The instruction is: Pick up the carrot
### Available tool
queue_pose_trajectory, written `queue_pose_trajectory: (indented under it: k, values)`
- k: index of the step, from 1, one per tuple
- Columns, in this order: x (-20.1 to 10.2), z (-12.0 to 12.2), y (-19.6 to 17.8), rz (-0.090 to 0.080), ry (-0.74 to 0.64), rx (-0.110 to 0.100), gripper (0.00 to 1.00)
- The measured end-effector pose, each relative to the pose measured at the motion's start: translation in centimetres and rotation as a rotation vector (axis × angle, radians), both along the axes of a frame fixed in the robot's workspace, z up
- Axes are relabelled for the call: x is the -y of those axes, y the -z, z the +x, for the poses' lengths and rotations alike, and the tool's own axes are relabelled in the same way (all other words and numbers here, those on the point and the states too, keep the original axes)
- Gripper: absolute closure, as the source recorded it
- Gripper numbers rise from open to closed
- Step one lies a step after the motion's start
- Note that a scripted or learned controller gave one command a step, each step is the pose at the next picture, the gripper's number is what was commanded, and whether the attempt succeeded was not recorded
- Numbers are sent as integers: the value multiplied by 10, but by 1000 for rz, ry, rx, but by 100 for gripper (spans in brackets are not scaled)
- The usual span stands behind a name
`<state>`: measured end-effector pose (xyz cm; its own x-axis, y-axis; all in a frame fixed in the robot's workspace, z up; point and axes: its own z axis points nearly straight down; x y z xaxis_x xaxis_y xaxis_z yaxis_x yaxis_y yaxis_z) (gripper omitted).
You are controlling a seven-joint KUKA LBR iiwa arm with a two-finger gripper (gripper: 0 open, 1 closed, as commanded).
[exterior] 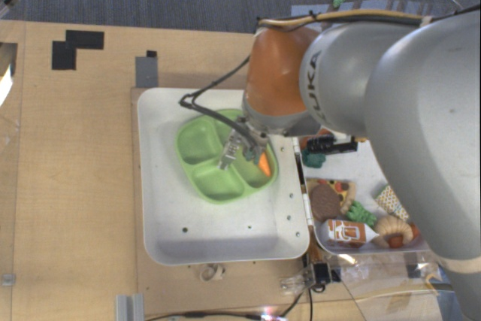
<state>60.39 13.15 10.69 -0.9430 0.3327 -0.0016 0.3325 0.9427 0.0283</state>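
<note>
Wooden desk point(75, 184) carries two white bins; the left bin point(161, 184) holds a green divided plate point(207, 162). On its right-hand section lies the carrot point(264, 165) — the claw point(234, 152) hangs just beside it, apparently lining up; its spread cannot be told.

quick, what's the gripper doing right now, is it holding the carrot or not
Gripper: over the green divided plate, right beside the carrot; whether it is open, shut or gripping cannot be told.
</note>
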Motion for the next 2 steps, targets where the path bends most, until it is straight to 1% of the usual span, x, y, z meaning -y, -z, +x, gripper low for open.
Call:
queue_pose_trajectory:
  k: [1,2]
  values:
    - [17,58,-121,-21,156,10,100]
    - [66,25,-153,-22,368,-3,100]
